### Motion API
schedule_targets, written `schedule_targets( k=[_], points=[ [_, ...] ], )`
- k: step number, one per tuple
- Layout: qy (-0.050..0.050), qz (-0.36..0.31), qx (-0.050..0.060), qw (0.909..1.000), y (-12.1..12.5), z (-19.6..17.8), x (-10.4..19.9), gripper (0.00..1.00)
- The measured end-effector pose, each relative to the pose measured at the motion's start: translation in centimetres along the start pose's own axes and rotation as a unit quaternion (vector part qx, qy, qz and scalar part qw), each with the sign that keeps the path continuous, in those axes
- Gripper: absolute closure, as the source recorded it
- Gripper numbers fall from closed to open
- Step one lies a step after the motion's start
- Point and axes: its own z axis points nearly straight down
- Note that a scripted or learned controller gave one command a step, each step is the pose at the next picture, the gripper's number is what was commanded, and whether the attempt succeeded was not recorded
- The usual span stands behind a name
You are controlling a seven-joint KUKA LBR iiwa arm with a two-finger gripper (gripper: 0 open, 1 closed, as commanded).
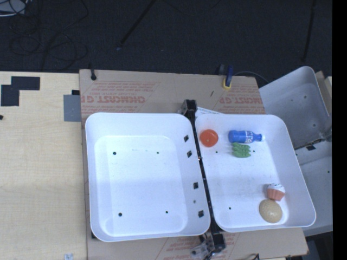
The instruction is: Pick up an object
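Lying in right bin (pixel 293 161), blue bottle (pixel 244 136), orange ball (pixel 209 138)

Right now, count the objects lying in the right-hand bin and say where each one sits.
5. Orange ball near the divider at the far end; blue bottle beside it; green item just below the bottle; cupcake-like toy and tan ball in the near right corner.

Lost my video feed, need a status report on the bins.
Five objects in right bin: orange ball, blue bottle, green piece beside it, cupcake toy, tan ball. Nothing picked yet.
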Motion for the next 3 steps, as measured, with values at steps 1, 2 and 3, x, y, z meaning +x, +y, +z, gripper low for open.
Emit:
schedule_targets(
  k=[1,2,3],
  points=[
    [0.006,-0.003,0.014,0.9999,-0.3,11.8,2.1,1.0],
    [0.005,-0.002,0.012,0.9999,-0.4,18.8,4.0,1.0],
    [0.002,-0.002,0.003,1.0,-0.1,8.8,2.5,1.0]
  ],
)
